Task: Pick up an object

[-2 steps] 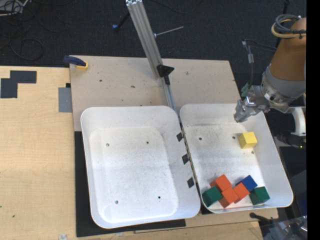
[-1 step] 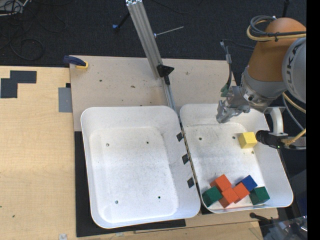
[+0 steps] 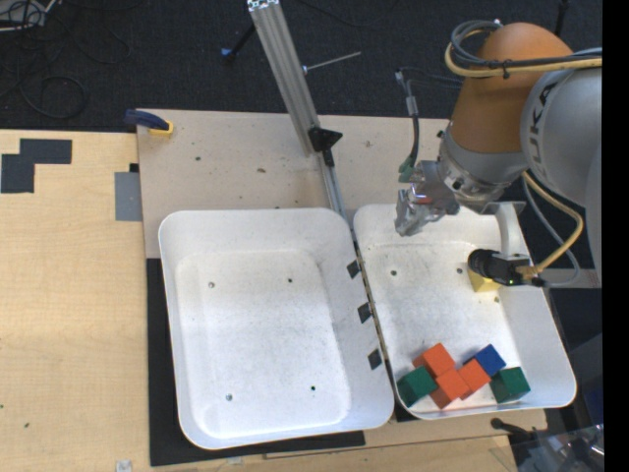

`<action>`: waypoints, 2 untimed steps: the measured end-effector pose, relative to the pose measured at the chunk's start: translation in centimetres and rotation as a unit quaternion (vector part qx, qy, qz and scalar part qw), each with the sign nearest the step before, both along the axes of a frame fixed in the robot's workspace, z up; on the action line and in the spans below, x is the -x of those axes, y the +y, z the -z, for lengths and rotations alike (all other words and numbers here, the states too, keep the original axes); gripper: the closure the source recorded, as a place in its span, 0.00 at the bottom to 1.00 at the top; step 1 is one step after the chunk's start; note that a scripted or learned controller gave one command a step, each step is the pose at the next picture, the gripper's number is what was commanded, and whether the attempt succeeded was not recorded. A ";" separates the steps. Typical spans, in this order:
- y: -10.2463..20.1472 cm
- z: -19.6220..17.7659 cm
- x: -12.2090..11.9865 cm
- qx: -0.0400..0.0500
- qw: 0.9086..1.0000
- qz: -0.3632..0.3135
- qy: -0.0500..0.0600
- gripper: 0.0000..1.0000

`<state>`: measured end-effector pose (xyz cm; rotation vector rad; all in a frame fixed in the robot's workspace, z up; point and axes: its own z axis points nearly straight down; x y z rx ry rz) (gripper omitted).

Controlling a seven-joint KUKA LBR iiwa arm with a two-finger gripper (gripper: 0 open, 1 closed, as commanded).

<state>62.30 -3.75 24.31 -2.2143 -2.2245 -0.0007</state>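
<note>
My gripper point(image 3: 413, 216) hangs over the far left corner of the right bin point(image 3: 432, 273), well above its floor, with nothing between its fingers. A cluster of blocks lies at the bin's near end: two orange blocks point(image 3: 439, 359) point(image 3: 462, 380), two green blocks point(image 3: 418, 385) point(image 3: 509, 383) and a blue block point(image 3: 489, 359). A yellow block point(image 3: 483, 282) sits by the right wall, partly hidden by a black fitting point(image 3: 491, 265).
The left bin point(image 3: 265, 332) lies beside the right one, with black clips point(image 3: 362, 311) along the shared edge. A slanted aluminium rail point(image 3: 295, 87) rises behind the bins. A blue and yellow clamp point(image 3: 149, 121) sits at the bench's far left corner.
</note>
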 end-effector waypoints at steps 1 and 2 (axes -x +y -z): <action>5.6 -0.5 -0.9 0.000 1.000 0.000 0.000 1.00; 11.0 -0.7 -1.9 0.000 1.000 0.000 0.000 1.00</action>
